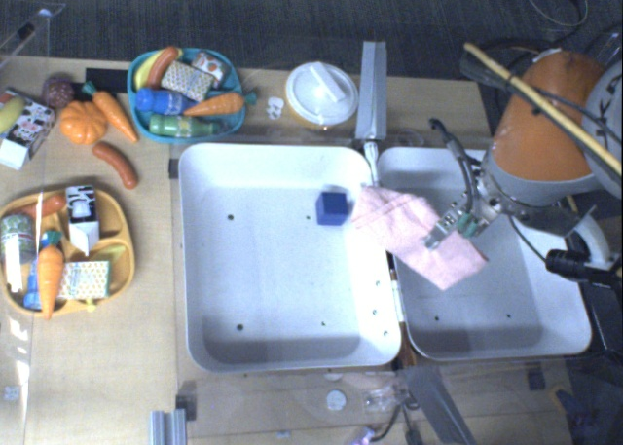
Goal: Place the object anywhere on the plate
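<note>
A small blue cube (333, 207) rests on the floor of the left bin (243, 336), near its upper right corner. Just right of it, a pink square cloth-like sheet (404, 227) lies draped over the wall between the two bins, mostly in the right bin (506, 336). My gripper (451, 229) reaches in from the right and sits over the sheet's right part, touching or nearly touching it. The cube is about a hand's width left of the gripper and apart from it.
A round white lidded dish (321, 92) stands behind the bins. On the bench to the left are a blue bowl (146, 127) and a yellow tray (122, 248) of toy food, plus loose toy vegetables (83, 124). A metal post (370, 92) rises behind the bin divide.
</note>
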Controlling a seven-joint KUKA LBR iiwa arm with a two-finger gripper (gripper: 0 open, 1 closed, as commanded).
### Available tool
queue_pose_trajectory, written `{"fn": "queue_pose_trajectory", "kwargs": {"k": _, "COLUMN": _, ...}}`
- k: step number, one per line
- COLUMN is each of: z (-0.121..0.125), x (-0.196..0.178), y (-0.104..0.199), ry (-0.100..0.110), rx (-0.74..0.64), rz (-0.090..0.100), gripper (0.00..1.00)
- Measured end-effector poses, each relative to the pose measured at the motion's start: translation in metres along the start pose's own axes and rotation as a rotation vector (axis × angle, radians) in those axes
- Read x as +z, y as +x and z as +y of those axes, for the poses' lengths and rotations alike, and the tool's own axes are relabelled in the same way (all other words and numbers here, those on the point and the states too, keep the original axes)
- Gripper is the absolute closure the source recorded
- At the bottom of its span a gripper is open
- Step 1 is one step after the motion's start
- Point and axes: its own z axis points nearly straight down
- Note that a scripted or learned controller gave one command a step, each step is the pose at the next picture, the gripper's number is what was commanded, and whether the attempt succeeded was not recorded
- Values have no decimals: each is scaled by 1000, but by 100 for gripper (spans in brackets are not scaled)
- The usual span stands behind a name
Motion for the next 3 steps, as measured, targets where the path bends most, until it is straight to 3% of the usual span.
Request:
{"fn": "queue_pose_trajectory", "kwargs": {"k": 2, "z": 80, "x": 1, "y": 51, "ry": -3, "rx": -803, "rz": -1, "gripper": 100}}
{"fn": "queue_pose_trajectory", "kwargs": {"k": 3, "z": 117, "x": 1, "y": 81, "ry": -3, "rx": -891, "rz": -1, "gripper": 100}}
